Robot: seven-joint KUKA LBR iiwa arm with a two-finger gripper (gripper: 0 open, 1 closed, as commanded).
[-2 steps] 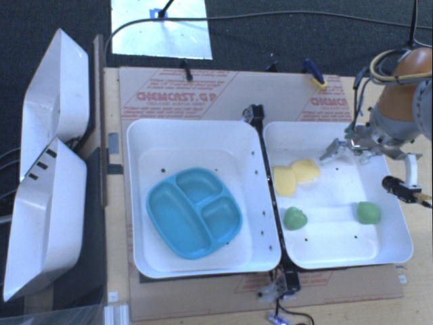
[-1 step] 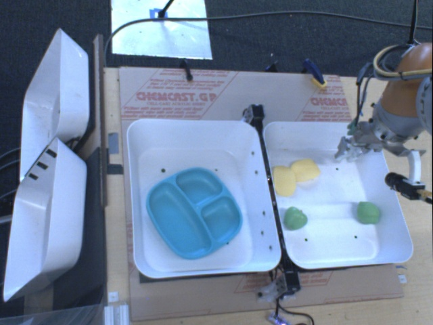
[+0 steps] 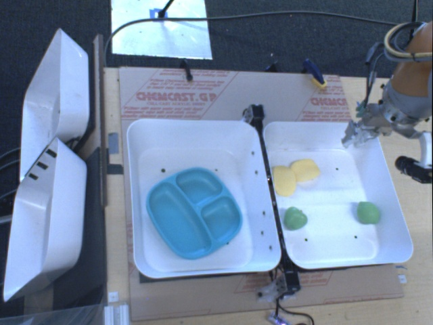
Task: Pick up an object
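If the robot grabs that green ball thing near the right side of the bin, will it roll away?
Probably it could. The green piece looks rounded, so a nudge might send it rolling across the smooth white bin. It looks small and likely light, maybe soft like a toy. Nothing touches it, so nothing would stop it. The gripper is at the bin's far edge.

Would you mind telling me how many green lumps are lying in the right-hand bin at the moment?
2. One green lump lies near the bin's left wall, just below the yellow pieces. The other green lump lies toward the right wall. Nothing seems hidden.
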